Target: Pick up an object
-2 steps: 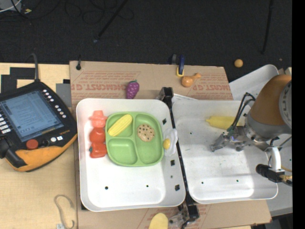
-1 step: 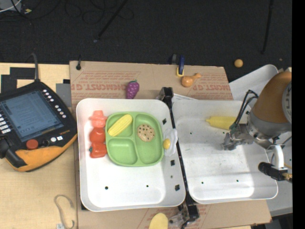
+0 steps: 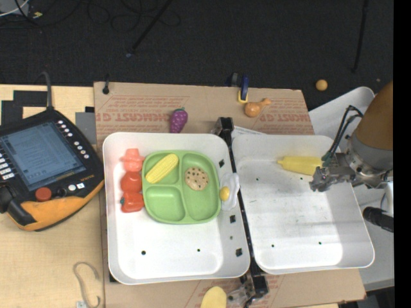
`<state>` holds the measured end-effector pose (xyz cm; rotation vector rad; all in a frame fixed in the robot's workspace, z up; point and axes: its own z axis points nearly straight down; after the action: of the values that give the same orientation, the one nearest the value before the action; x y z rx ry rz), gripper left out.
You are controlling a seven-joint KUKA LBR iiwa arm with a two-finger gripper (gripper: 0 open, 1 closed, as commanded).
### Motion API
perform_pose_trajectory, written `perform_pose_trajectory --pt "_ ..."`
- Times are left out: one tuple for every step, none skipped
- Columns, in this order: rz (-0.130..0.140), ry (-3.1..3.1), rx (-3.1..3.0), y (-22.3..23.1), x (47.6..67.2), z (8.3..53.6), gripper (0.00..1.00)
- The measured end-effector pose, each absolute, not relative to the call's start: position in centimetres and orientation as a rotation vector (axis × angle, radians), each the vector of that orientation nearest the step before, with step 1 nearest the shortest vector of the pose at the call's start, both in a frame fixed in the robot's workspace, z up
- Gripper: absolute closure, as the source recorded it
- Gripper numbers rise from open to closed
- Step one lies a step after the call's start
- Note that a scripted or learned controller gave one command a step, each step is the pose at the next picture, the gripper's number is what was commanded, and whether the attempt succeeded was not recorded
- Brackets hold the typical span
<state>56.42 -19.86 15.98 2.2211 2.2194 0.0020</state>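
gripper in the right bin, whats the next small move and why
Probably shift the gripper a little toward the yellow banana lying just up and left of it in the right bin, then lower onto it. It is the nearest object, and nothing sits between the fingers.

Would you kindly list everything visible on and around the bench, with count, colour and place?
bins: 2, white, side by side on the bench
divided plate: 1, green, left bin
corn cob: 1, yellow, plate's upper left compartment
cookie: 1, tan, plate's upper right compartment
toy figures: 2, pink and red, left of the plate
banana: 1, yellow, right bin, upper right
grapes: 1, purple, cardboard behind the left bin
pear-like toy: 1, orange, cardboard behind
small ball: 1, orange, dark floor
control pendant: 1, grey and orange, far left
gripper: 1, dark, beside the banana's right end
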Motion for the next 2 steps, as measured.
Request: perform_pose_trajectory --pt "0.002 2.22 2.22 -19.6 56.7 20.3 1.0" --pt "0.001 2.221 2.222 -19.7 56.6 22.9 1.0"
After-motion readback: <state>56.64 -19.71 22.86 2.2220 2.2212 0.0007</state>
